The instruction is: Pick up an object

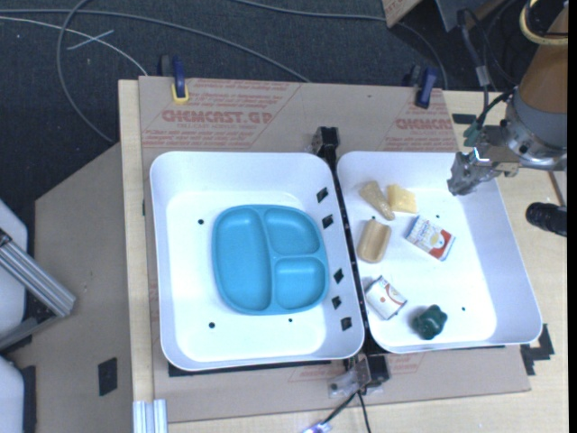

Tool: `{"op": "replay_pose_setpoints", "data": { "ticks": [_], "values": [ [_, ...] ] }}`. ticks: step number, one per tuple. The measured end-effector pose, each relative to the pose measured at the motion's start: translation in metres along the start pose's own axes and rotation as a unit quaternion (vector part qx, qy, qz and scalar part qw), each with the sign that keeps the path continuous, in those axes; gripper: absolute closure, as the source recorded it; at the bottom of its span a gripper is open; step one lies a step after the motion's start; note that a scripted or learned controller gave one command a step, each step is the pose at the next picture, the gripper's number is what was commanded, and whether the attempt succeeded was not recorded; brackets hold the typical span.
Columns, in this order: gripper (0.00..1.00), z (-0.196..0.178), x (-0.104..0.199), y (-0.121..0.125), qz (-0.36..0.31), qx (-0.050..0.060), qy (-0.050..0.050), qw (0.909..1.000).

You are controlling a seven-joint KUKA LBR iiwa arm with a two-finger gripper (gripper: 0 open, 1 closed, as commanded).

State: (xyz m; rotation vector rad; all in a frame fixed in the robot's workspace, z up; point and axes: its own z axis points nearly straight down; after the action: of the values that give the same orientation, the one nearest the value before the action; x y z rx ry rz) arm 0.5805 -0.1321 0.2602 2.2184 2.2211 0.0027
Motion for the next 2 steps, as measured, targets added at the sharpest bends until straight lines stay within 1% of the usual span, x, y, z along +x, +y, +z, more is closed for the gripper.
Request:
{"op": "replay_pose_setpoints", "data": {
  "ticks": [2],
  "values": [
    [1.0, -0.008, 0.109, 0.012, -0.002, 0.0, 0.001, 1.0]
  ]
}}
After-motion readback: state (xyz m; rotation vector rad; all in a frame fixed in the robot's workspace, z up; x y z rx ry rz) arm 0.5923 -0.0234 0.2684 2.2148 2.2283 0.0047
